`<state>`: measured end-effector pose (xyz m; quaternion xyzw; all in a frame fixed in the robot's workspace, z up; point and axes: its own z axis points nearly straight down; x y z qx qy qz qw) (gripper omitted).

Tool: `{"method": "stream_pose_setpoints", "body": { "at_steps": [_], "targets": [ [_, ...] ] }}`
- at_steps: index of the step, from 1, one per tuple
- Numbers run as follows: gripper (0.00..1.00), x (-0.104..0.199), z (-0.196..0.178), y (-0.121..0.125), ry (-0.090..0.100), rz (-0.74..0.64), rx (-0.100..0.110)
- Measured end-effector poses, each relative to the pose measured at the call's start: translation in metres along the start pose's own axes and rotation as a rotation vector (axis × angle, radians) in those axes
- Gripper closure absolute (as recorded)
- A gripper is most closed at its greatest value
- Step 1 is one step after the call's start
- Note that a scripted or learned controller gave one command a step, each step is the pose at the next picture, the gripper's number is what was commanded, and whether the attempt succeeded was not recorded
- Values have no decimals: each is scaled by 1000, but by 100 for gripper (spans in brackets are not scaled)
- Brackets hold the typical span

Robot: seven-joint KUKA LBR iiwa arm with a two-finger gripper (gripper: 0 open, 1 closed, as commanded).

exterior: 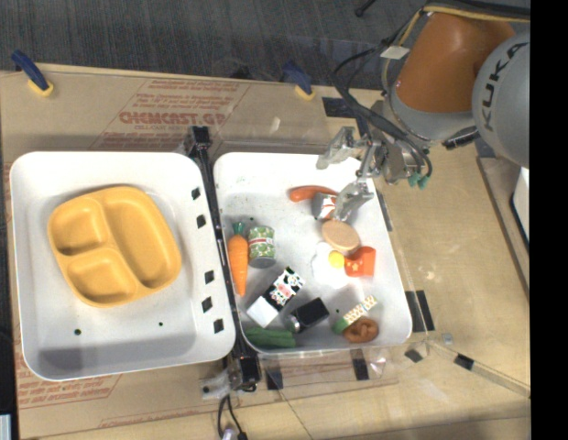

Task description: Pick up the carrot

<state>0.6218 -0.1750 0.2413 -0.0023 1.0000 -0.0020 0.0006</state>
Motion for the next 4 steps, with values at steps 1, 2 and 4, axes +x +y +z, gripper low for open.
{"method": "stream_pose_setpoints", "body": {
  "at_steps": [1,2,4],
  "targets": [
    [0,-5,84,-34,2,-602,-6],
    [0,14,146,-32,-7,-794,-2],
    [0,63,150,-20,-1,-992,-7]
  ]
}}
